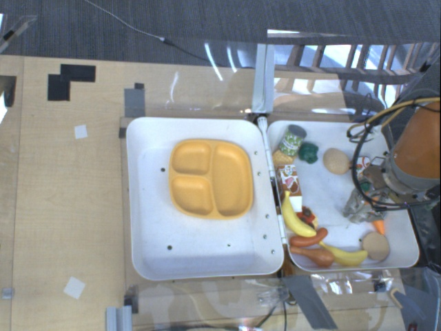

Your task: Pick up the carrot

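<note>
The carrot [378,225] shows as a small orange tip in the right bin [406,257], near its right wall and just above a tan round item [375,245]. My gripper [358,209] is low in the same bin, right beside the carrot on its left; the wrist and cables cover part of the carrot. The arm's orange band [418,150] rises above the gripper at the right edge of the view. Nothing can be seen held.
The right bin also holds a green can [293,142], a dark green item [308,153], a tan ball [336,161], a red-and-white packet [290,178], two bananas [296,219] and sausages [309,241]. A yellow divided plate [210,178] lies in the left bin [148,254].
</note>
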`<state>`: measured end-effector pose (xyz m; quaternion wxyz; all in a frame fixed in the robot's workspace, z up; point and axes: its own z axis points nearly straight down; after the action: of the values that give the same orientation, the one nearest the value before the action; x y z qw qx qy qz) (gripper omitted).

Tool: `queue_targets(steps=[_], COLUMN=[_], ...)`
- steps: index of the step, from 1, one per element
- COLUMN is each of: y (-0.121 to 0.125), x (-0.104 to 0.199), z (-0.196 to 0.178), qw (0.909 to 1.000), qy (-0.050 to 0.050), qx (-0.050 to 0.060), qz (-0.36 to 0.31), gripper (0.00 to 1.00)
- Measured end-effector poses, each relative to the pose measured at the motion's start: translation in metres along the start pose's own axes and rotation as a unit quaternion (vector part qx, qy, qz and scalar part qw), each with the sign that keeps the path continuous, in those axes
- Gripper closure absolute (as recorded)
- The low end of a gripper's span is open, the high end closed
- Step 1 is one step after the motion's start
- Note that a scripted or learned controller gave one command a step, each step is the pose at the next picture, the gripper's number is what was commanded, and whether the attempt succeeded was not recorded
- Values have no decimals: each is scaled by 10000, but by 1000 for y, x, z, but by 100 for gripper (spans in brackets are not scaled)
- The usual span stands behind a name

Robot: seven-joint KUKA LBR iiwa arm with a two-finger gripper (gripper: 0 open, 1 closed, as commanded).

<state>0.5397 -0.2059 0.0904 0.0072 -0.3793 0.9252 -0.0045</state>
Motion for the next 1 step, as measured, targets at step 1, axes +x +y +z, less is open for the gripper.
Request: queue_targets(steps=[1], y=[29], x=[30], z=[-1], qw=[9862], qy=[-9], qx=[24], qz=[-1657], gripper=[100])
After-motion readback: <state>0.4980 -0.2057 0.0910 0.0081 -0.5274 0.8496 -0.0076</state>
